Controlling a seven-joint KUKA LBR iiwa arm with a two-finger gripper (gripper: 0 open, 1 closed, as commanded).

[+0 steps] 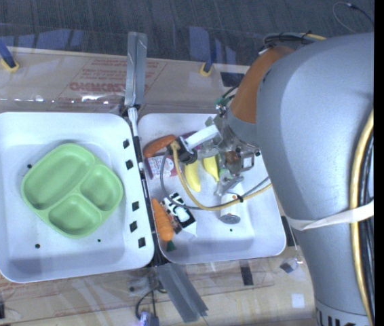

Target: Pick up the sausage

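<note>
A pale wooden tabletop (56, 80) under clear plastic sheeting carries two shallow white bins side by side, with dark carpet beyond its far edge. The sausage (159, 145), reddish-brown and short, lies in the right bin (260, 240) at about ten o'clock, close to the wall shared with the other bin and tilted slightly upward toward the right. Just at its three o'clock sits the tool (227, 172), lowered into the bin's upper middle beneath the orange band (253, 87) of the grey arm (321, 155); its fingers are lost among cables and metal parts, so whether they are spread or closed cannot be told, and nothing can be seen held between them. Two yellow banana-like pieces (193, 176) lie beside the tool toward its nine o'clock, near a small red and white packet (168, 165) just under the sausage. At seven o'clock in the same bin an orange carrot (163, 221) runs along the dividing wall, touching a black and white item (178, 210) beside it. A yellow cable (205, 206) loops across the bin floor. The left bin (15, 250) holds a green divided plate (73, 189) with three compartments, lying roughly at its centre.
</note>
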